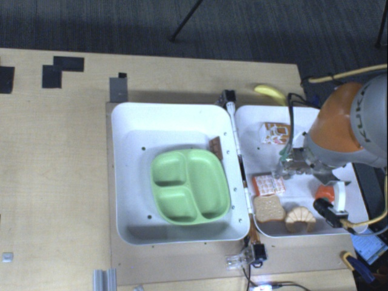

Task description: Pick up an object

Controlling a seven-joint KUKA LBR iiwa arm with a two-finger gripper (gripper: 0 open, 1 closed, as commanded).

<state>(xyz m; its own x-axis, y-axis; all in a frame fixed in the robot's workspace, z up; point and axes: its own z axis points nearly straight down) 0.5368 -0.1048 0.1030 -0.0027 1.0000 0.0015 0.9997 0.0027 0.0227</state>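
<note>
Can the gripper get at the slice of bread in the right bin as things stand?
Probably yes. The gripper hovers in the right bin, just above the bread slice, whose top lies uncovered, though a red-and-white packet and a pastry crowd it.

- The grey arm point(364, 126) reaches in from the right, its orange band point(336, 123) bulking above the wrist.
- The wrist angles down and leftward.
- The gripper point(287, 161) hangs low at the arm's left end; its parts look blurred.
</note>
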